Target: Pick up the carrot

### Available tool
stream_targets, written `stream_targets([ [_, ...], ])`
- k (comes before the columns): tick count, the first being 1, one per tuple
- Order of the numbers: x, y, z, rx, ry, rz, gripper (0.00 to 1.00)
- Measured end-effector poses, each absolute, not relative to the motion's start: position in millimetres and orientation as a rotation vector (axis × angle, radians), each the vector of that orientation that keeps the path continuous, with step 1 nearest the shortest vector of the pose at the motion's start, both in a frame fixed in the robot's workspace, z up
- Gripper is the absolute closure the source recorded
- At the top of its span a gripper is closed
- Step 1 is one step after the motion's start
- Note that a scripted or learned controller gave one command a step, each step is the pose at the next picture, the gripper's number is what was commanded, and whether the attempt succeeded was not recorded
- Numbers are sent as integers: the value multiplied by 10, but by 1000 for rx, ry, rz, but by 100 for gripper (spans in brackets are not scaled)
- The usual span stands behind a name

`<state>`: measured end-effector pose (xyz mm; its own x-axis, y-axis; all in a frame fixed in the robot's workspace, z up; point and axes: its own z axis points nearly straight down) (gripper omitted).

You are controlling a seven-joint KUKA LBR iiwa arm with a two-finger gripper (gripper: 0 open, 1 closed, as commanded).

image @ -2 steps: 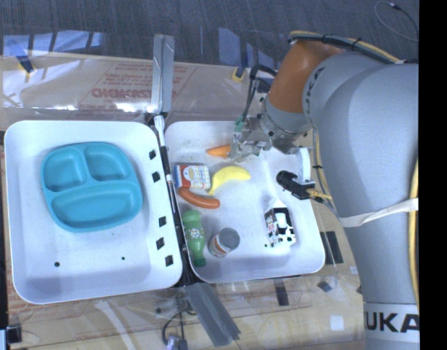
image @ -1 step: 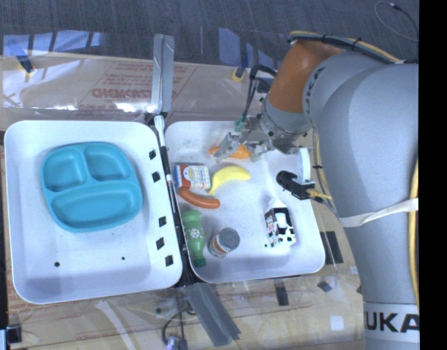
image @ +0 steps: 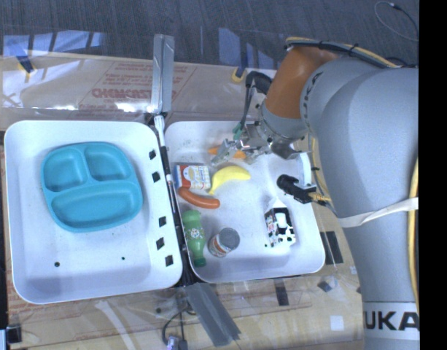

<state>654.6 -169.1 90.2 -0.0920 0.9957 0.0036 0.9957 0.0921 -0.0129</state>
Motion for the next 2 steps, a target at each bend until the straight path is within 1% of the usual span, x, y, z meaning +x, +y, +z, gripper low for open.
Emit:
stream_targets([
  [1, 6554, -1670, 912, -2103, -2322, 7, 0],
  [2, 6573, -2072, 925, -2232, -2210, 1, 0],
])
